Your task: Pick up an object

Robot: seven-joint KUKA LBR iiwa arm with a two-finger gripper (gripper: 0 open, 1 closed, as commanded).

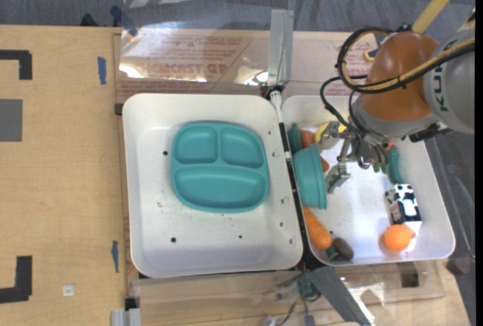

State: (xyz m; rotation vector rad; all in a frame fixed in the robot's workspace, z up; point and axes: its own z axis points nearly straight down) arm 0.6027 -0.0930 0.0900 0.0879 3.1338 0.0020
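Looking down on the right bin (441,245), you see the gripper (349,172) hanging over its upper left part, its fingers spread with nothing between them. Just beside it, a teal bowl (311,178) stands tipped on its edge against the wall shared with the left bin (143,166). The bowl is smooth, plain and round-rimmed, the same teal as the divided plate (220,167) lying flat in the left bin. Nearer the front you have an orange carrot (318,231), an orange ball (398,238) and a black-and-white block (404,202).
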